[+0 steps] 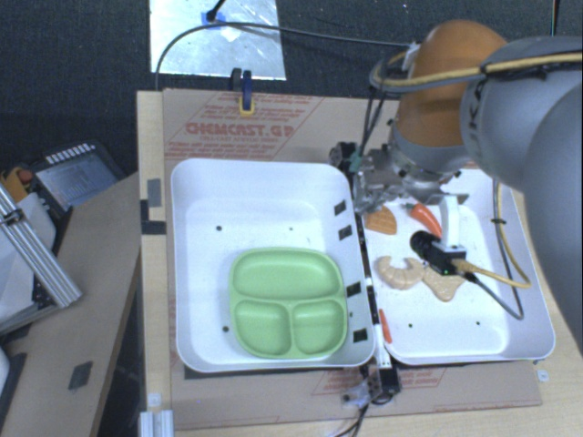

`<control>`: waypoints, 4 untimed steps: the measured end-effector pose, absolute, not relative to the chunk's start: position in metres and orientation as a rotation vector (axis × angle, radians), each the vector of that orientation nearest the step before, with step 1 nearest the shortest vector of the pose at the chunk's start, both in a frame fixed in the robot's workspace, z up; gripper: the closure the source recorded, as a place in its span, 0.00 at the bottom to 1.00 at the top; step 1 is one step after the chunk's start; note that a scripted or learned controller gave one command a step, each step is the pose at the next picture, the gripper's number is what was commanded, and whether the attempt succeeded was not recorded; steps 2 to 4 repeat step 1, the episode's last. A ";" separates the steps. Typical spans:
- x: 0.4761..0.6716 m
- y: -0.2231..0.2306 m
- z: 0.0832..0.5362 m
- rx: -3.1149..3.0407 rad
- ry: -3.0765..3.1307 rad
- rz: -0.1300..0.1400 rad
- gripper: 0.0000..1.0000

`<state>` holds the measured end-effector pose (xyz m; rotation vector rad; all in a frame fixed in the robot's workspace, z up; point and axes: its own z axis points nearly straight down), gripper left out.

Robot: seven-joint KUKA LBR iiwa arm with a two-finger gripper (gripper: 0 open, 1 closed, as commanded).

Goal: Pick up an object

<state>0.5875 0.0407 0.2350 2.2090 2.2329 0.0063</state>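
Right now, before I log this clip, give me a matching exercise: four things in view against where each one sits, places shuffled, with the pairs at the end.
Things
1. green divided plate
2. clamp
3. tan curved piece
4. foil sheet

Places
A. in the right bin
B. on the dark surface beyond the bench
C. in the left bin
D. on the far edge of the cardboard

Pairs: 1-C, 2-D, 3-A, 4-B

"CHEMCAST" on brown sheet (301,116)
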 end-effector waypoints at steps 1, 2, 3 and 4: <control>0.607 0.084 0.238 2.211 2.230 0.006 1.00; 0.607 0.084 0.238 2.211 2.230 0.006 1.00; 0.607 0.084 0.238 2.211 2.230 0.006 1.00; 0.607 0.084 0.238 2.211 2.230 0.006 1.00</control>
